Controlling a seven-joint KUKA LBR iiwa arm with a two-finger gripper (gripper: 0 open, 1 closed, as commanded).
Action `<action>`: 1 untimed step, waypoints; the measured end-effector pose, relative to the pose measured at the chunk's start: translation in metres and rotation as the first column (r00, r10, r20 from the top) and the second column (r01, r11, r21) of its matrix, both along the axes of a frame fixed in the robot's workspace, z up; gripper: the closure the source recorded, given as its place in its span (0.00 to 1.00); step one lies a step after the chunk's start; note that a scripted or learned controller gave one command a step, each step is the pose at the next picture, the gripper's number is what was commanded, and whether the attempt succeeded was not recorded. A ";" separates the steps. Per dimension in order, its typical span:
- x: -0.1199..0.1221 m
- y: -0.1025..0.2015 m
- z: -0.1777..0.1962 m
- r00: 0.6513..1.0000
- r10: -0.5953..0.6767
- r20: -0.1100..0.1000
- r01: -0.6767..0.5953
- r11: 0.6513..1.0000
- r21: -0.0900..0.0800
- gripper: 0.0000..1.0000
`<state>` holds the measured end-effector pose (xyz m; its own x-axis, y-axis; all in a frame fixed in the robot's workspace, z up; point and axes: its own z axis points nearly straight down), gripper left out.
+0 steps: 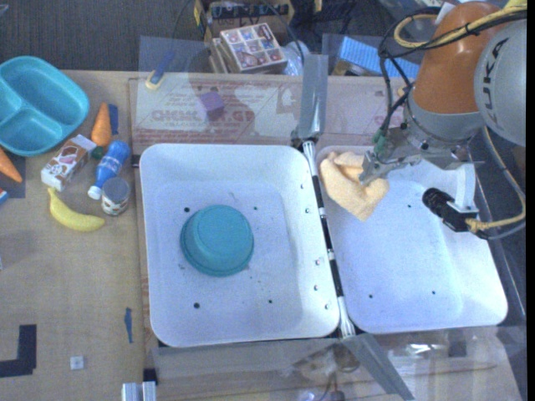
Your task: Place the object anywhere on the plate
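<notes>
A round teal plate (217, 239) lies in the middle of the left white bin (167, 307). A soft pale-yellow object (349, 192) rests in the far left corner of the right white bin (435, 307), close to the divider between the bins. My gripper (369, 170) is low over the top right part of the yellow object and overlaps it in the view. The wrist hides the contact, so whether it holds the object is unclear.
Left of the bins, the wooden bench carries a blue divided dish (38, 103), a carrot (101, 124), a banana (73, 215), a small bottle (109, 167), a can (115, 196) and a small carton (67, 160). A cardboard box (247, 47) stands behind the bins.
</notes>
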<state>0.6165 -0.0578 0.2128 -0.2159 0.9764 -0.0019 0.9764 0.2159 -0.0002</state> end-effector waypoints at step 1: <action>-0.013 0.113 -0.018 0.991 0.135 0.000 -0.135 0.991 0.002 1.00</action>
